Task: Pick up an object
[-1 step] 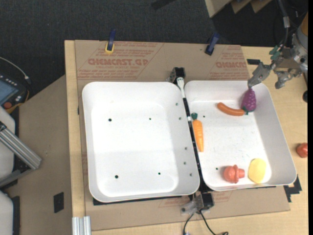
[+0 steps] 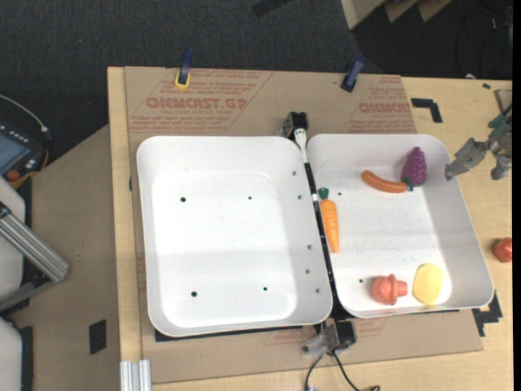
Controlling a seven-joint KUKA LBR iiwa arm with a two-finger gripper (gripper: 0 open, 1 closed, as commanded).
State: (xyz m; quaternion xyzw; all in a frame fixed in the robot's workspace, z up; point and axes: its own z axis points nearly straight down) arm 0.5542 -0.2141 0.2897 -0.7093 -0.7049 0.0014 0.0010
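The gripper (image 2: 482,155) is waiting at the right edge of the frame, and I cannot tell how it is set. Nothing is being picked up yet; the carrot (image 2: 329,225) and lemon (image 2: 428,283) are lying in the right bin (image 2: 456,218).

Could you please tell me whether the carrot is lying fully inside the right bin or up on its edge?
On the edge. The carrot lies along the left rim of the right bin, against the divide between the bins, leafy end pointing away from the camera.
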